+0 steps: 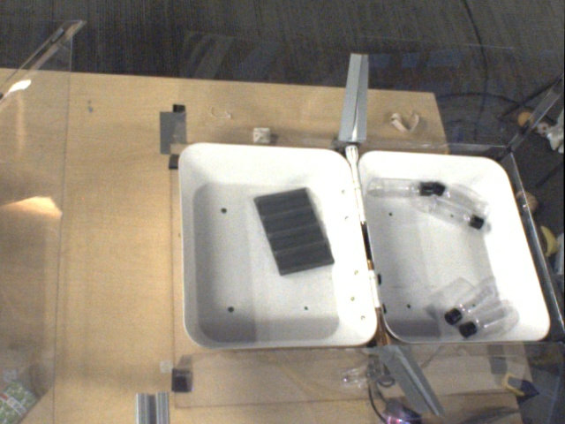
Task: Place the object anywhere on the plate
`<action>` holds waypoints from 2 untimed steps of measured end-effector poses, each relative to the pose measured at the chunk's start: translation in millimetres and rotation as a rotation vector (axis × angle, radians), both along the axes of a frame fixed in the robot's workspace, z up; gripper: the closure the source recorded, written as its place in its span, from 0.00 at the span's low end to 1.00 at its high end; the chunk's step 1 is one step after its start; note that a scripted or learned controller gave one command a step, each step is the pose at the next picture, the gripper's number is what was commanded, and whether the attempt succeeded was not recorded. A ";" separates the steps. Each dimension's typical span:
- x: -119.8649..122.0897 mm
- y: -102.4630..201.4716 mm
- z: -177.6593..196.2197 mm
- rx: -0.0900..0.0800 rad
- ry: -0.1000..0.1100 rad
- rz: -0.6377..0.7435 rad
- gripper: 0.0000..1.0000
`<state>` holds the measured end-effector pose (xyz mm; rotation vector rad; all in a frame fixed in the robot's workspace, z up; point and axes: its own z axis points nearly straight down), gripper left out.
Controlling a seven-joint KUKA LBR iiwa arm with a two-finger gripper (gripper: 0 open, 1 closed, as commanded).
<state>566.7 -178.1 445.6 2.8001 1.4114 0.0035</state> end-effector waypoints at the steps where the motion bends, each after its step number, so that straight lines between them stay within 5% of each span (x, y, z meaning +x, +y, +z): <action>1: 7.3 37.2 -27.0 0.005 0.000 -0.540 1.00; 2: 42.1 82.3 -60.5 0.007 0.002 -0.729 1.00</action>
